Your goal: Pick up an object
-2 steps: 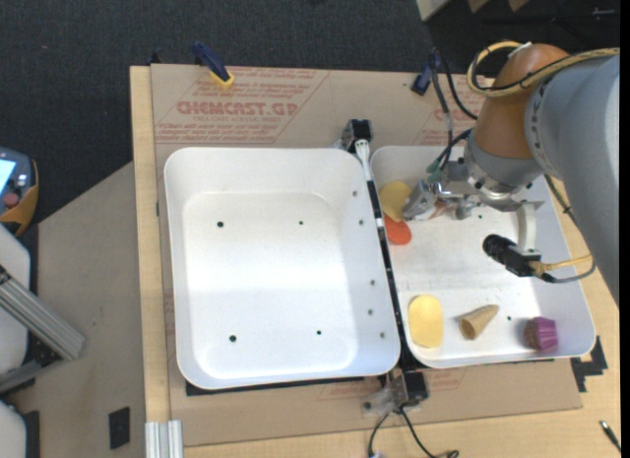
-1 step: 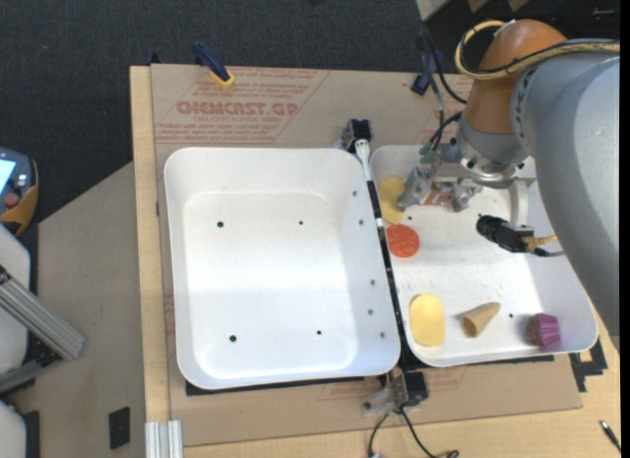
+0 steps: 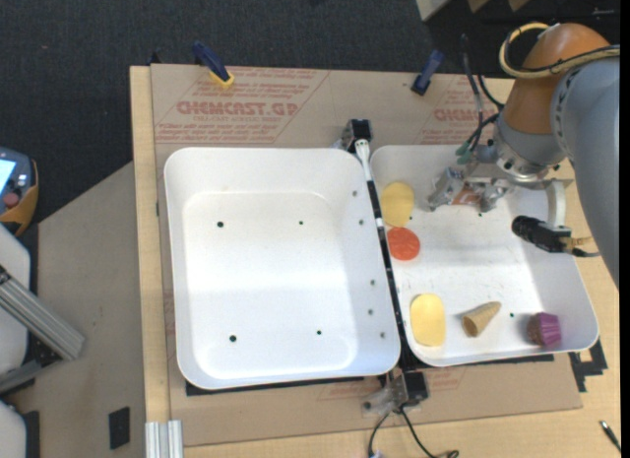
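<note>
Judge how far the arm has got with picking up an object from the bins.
Done: the gripper is over the right bin. In hand: nothing shows between its fingers. Left: grasp and lift; the yellow piece, red disc and purple piece lie in the bin.

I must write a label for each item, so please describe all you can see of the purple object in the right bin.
The purple object is small, stubby and roughly cylindrical, with a matte look, perhaps plastic or foam. It lies in the near right corner of the right bin, close to its rim. Nothing else touches it: the tan cone-shaped piece lies apart on its left, and the claw is far off.
</note>
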Tool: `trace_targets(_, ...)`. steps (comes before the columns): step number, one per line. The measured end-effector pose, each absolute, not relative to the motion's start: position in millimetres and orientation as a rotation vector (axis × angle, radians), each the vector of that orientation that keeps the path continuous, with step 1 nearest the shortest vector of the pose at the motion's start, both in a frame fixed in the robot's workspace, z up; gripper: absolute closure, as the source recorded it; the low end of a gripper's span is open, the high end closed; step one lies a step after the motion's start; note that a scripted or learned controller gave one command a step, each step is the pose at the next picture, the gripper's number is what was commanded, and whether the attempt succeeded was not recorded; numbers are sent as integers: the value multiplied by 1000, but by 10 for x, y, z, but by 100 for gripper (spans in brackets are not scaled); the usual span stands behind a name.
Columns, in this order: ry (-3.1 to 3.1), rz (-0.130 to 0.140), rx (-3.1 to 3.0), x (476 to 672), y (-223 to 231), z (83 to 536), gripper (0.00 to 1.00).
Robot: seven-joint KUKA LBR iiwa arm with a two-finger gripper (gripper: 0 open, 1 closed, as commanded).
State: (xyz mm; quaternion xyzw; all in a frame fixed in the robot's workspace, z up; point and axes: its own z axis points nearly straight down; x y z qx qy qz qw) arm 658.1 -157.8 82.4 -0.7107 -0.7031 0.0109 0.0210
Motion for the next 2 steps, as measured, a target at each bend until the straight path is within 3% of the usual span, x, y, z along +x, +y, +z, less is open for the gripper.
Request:
trace_targets(1, -2179, 29, -2175, 6579, -1909, 778, 0)
trace_targets(2, -2175, 27, -2171, 6574, -1910, 870, 100)
